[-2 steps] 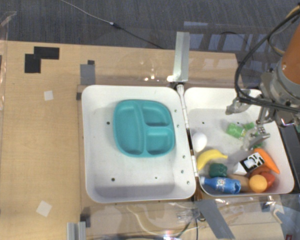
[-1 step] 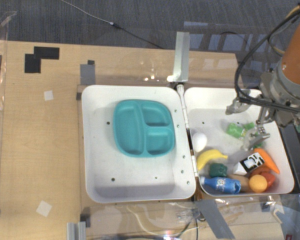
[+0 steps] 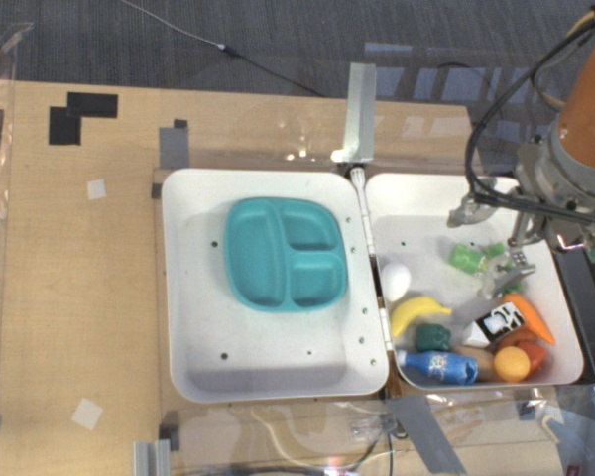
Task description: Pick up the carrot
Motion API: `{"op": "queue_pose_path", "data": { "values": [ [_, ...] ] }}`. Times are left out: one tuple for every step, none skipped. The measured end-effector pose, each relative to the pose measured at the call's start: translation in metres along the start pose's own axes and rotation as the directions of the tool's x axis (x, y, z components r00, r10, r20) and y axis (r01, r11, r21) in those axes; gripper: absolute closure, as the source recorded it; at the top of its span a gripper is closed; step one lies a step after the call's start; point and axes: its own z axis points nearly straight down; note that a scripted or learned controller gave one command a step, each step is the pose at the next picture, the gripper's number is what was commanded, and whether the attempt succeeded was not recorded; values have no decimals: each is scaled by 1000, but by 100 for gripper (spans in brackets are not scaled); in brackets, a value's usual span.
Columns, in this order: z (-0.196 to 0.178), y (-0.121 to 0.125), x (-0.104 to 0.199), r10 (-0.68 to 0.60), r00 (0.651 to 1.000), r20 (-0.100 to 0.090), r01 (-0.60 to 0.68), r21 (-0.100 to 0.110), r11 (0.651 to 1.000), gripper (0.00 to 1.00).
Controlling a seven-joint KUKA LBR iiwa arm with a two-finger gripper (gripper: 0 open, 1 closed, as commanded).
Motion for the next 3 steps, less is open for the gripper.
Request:
{"op": "queue_pose_path", "data": {
  "values": [
    [0, 0, 0, 0, 1000, 0, 0, 0, 1000, 0],
    [0, 0, 0, 0, 1000, 0, 0, 0, 1000, 0],
    [0, 0, 0, 0, 1000, 0, 0, 0, 1000, 0]
  ]
}}
